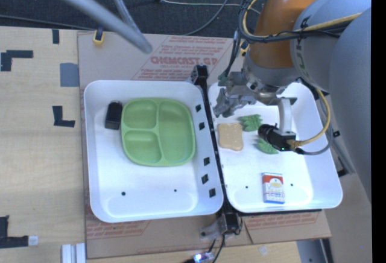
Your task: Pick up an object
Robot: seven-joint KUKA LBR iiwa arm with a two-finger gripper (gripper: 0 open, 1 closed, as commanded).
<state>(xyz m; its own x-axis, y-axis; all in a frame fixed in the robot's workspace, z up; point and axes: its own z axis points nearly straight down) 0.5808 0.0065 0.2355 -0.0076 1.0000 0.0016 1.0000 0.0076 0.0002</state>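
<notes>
**Small things waiting in the right bin**

Nearest the camera, a little red and white box (273,187) is lying flat in the right bin (319,192). I am using this box as my landmark.

Up and to the left of the box, a tan slice like bread (230,136) is resting beside the wall between the two bins. Above the box, two green leafy pieces are lying near each other: one (249,120) just past the bread, and one (265,146) closer to the box, partly hidden by a black part of the arm. Far to the left of the box, in the left bin (99,195), a green tray (158,132) with three sections is sitting with a small black block (113,115) touching its left edge.

The end effector (232,102) is hanging over the top left part of the right bin, above the bread and well away from the box. I cannot tell whether it is released or clenched, and nothing is showing in it.

The bread looks closest to pick. I think it is light and a bit soft, so it may squash. Taking it across its narrow sides seems best. The leaves look thin and floppy, and could slip. The box looks stiff and light, easy to pinch on its long edges.

Counting: two bins, one box, one bread slice, two leaves, one tray, one black block.
</notes>
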